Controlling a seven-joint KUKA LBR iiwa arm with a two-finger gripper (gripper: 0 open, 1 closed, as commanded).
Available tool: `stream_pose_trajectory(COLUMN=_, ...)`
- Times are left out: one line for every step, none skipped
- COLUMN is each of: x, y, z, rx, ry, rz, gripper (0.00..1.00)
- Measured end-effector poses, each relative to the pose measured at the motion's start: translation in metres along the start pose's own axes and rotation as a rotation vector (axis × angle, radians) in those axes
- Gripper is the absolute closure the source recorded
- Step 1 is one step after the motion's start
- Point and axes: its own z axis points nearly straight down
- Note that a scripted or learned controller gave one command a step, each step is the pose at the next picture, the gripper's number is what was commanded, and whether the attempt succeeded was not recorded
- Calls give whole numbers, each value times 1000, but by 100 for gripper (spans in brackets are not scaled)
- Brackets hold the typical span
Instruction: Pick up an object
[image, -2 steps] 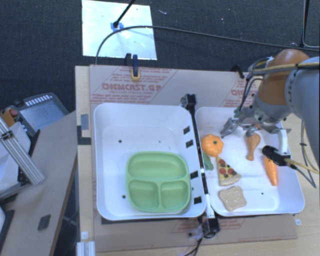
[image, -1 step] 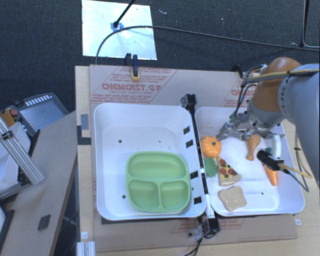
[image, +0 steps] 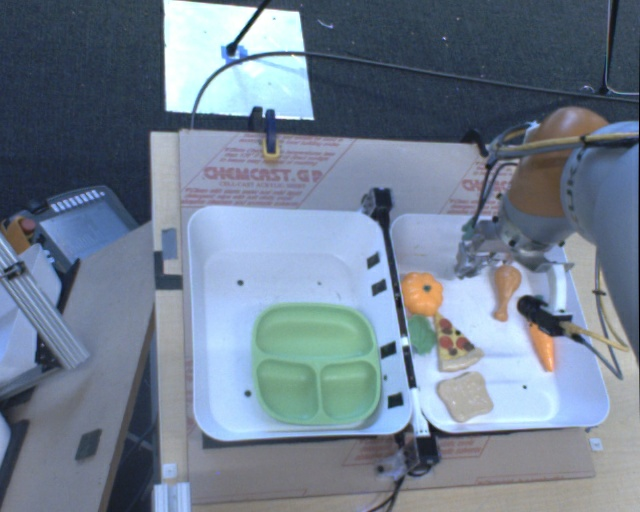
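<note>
The right bin holds several toy foods: an orange pumpkin, a pizza slice, a slice of toast, a chicken drumstick and a carrot. My gripper hangs low over the far part of this bin, just left of the drumstick's thick end and right of the pumpkin. It points down at bare bin floor. The grey arm with its orange band comes in from the right, above the bin's far right corner.
The left bin carries a green divided plate in its near half. A small green piece lies by the pizza slice. A black divider runs between the bins. A yellow cable crosses the right bin's right side.
</note>
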Motion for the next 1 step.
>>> stream_pose_trajectory(x=-5, y=-4, z=-62, rx=0, ry=0, rz=5, gripper=100)
